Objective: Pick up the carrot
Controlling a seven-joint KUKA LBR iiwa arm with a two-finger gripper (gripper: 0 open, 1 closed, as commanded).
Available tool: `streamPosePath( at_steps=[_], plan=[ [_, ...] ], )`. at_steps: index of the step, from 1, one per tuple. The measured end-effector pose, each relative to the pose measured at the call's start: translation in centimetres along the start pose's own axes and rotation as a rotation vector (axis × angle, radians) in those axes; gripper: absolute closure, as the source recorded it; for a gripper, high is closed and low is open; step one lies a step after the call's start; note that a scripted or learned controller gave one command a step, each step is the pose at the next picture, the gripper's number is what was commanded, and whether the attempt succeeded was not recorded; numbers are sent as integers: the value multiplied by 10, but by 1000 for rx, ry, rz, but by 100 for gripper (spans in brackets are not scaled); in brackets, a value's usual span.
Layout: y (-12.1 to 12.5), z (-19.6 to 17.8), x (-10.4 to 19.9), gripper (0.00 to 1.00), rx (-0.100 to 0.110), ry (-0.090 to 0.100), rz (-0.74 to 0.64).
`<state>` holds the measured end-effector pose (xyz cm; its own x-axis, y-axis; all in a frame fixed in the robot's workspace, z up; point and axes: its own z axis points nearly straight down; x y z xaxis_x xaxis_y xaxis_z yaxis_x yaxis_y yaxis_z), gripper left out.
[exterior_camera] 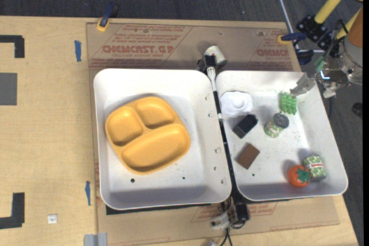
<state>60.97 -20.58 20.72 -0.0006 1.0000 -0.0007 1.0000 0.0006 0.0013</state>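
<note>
While the gripper [304, 84] hangs at the right bin's [323, 124] far edge, its opening impossible to judge, the yellow divided tray [147, 133] sits well off in the left bin [115, 89]; the carrot [299, 176], orange, waits at the near corner, well short of the tool.

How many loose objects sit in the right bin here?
6: white piece and black block near the divider, brown block below, green piece, round piece, carrot in the near corner.
</note>
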Motion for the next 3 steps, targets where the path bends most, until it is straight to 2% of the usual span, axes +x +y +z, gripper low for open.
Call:
streamPosePath(
  at_steps=[1,2,3],
  plan=[
    [-15,97,74,0,1,1,-11],
    [26,-20,8,0,-2,-2,-141],
    [-29,55,60,0,2,1,-109]
  ],
)
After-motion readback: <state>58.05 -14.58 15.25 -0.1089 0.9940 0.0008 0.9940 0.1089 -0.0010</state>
